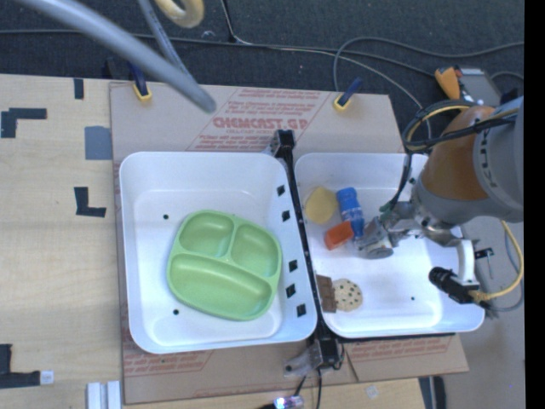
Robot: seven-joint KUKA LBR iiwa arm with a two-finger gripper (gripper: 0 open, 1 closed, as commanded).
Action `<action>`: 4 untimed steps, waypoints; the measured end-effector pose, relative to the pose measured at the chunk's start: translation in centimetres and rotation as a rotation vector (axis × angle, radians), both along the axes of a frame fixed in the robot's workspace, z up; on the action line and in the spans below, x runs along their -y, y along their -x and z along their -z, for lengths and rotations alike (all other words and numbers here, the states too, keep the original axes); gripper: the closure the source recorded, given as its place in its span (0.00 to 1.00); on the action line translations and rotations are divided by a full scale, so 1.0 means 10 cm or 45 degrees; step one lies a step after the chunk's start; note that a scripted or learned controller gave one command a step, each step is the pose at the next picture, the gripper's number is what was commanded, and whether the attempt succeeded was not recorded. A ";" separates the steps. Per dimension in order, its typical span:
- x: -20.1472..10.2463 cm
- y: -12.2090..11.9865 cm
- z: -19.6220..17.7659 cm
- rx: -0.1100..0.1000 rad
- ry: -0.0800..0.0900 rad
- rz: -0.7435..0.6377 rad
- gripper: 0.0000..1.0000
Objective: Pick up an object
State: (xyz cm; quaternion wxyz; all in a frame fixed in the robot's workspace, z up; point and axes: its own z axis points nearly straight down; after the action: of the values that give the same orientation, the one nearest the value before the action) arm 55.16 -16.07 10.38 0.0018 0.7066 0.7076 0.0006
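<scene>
The right bin (426, 309) holds a pale yellow round piece (320, 204), a blue can-like object (349, 210), a small orange block (337, 235) and a chocolate-chip cookie (347, 294) beside a brown bar (325, 293). My gripper (375, 244) hangs low in the right bin, just right of the blue object and the orange block. The arm reaches in from the right with its orange band (456, 156) above the wrist. I see nothing held in the gripper.
The left bin (140, 186) carries a green divided plate (226, 265). A black divider (294, 228) runs between the bins. Cables loop behind the right bin. A grey pole (119, 37) crosses the top left.
</scene>
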 end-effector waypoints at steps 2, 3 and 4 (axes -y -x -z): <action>0.04 -0.18 -1.14 0.002 0.001 0.000 1.00; 0.04 -0.19 -1.39 -0.002 -0.001 0.000 1.00; -0.47 -0.02 -1.36 -0.007 -0.004 -0.005 1.00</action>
State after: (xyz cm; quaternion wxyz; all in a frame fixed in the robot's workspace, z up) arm 55.34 -11.33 23.95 -0.0012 0.7053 0.7089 -0.0002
